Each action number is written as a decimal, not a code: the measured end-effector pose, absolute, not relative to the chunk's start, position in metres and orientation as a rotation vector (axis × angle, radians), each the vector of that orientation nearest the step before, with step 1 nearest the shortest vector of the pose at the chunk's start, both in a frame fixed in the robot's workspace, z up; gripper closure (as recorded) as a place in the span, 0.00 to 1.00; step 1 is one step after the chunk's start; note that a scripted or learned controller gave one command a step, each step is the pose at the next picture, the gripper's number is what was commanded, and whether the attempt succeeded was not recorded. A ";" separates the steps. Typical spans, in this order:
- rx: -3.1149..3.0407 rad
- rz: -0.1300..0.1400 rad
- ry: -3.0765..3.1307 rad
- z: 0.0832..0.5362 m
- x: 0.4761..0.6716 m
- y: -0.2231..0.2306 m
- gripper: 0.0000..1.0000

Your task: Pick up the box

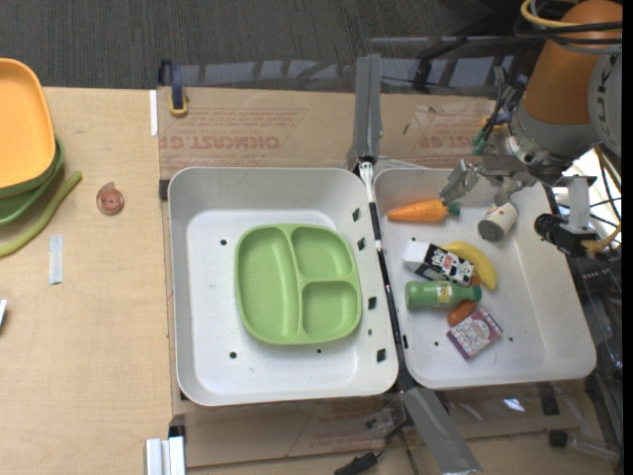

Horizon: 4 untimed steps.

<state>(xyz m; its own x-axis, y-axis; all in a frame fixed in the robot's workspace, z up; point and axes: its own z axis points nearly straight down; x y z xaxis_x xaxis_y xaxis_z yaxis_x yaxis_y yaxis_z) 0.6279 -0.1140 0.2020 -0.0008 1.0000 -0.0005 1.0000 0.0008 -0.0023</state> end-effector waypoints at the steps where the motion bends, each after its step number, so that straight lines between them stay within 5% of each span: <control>1: -2.230 -0.009 -2.223 0.120 0.588 -0.121 0.00; 2: -2.356 0.003 -2.075 0.146 0.534 -0.161 0.00; 3: -2.370 0.004 -2.058 0.123 0.487 -0.131 0.00; 4: -2.270 0.004 -2.165 0.090 0.476 -0.140 0.00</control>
<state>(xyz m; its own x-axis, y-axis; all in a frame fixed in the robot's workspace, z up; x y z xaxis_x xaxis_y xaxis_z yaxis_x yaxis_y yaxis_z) 0.4762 -0.1398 0.0903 0.0474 0.9989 0.0012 0.9989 -0.0474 -0.0047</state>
